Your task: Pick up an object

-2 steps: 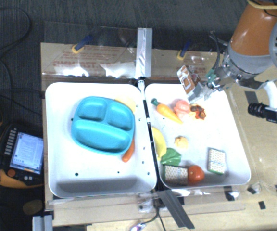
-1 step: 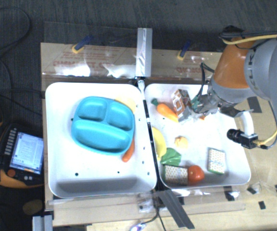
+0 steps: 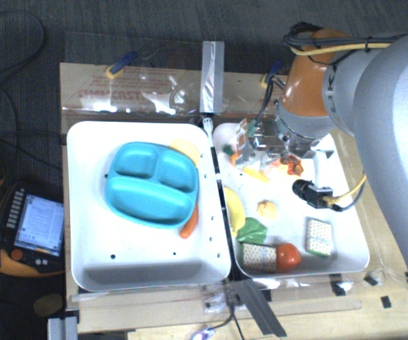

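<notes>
Gripper (image 3: 255, 149) is lowered into the right bin's (image 3: 353, 250) top-left clutter; its grip state cannot be told. Nothing is seen lifted, so the pick is judged pending.

We see two bins (image 3: 83, 261) of smooth white plastic with a soft sheen. The blue tray (image 3: 151, 183) in the left one looks like glossy moulded plastic, catching highlights along its ridges. The worktop (image 3: 76, 80) reads as matt pale wood, partly covered by a crinkled clear plastic sheet (image 3: 140, 91). The arm (image 3: 381, 112) has a smooth satin grey shell and a glossy orange band (image 3: 307, 83). The tomato (image 3: 287, 256) looks shiny.
</notes>
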You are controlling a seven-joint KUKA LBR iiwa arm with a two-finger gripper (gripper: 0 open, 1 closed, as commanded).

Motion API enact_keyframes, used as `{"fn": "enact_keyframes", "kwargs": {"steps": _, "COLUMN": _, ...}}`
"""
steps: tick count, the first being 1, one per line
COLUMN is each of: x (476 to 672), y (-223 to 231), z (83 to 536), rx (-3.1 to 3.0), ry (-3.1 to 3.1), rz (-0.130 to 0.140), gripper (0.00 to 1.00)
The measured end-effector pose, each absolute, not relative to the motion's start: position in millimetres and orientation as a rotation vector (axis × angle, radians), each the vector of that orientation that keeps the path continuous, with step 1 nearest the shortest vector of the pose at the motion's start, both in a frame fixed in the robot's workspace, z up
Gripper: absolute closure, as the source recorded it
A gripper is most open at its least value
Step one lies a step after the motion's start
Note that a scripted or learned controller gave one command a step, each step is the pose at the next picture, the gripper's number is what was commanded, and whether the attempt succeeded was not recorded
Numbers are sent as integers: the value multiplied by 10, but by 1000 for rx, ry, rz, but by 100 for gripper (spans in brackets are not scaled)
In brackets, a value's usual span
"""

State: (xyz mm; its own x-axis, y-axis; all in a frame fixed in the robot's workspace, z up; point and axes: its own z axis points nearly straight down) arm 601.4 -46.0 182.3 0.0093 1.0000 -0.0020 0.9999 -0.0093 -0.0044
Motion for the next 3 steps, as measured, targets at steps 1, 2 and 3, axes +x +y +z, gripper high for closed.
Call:
{"fn": "enact_keyframes", "kwargs": {"steps": 1, "x": 5882, "y": 46, "z": 1818, "rx": -2609, "ry": -1748, "rz": 11, "gripper": 100}}
{"fn": "enact_keyframes", "kwargs": {"steps": 2, "x": 5324, "y": 16, "z": 1821, "rx": -2940, "ry": -1107, "rz": 13, "gripper": 100}}
{"fn": "enact_keyframes", "kwargs": {"steps": 3, "x": 5087, "y": -3, "z": 1823, "rx": -3126, "ry": -334, "rz": 11, "gripper": 100}}
